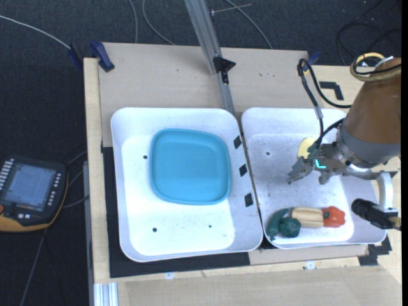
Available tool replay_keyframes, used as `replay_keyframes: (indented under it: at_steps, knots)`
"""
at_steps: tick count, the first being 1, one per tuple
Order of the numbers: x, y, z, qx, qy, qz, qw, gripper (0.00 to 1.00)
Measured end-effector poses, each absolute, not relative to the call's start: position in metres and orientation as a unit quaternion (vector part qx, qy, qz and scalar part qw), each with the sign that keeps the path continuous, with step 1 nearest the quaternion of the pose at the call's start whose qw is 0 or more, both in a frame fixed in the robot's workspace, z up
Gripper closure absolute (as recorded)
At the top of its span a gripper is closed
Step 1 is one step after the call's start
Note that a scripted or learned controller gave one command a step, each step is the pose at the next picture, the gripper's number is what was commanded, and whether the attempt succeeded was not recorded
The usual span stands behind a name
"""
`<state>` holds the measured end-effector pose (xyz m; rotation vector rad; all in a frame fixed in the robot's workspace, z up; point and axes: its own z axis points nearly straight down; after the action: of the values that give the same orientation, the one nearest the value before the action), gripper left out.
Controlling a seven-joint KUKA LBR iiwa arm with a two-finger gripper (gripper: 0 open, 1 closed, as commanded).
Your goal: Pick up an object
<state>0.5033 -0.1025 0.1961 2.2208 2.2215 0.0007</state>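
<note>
While claw (pixel 310 174) hovers in right bin (pixel 274 129), fingers spread apart, nothing between them — pick not yet made; wooden peg toy (pixel 312 217) lies just below claw, ungrasped.

The arm (pixel 376 116) has a wide orange-brown band, and below it a grey ring at the wrist. From the wrist comes a dark grey gripper (pixel 311 173) with two thin metal fingers (pixel 297 172). A small turquoise light shines on the gripper body. A black cable (pixel 312 94) runs along the arm's left side.
</note>
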Motion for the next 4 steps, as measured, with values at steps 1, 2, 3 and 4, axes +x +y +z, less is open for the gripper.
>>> replay_keyframes:
  at_steps: [1, 2, 3, 4]
  knots:
    - [0.503, -0.103, 0.196, 0.707, 0.707, 0.0002, 0.0, 0.0]
    - [0.51, -0.101, 0.138, 0.707, 0.707, -0.0012, -0.002, 0.0]
    - [0.509, -0.101, 0.094, 0.707, 0.707, -0.001, -0.001, 0.0]
    - [0.511, -0.101, 0.106, 0.707, 0.707, 0.0005, 0.0, 1.0]
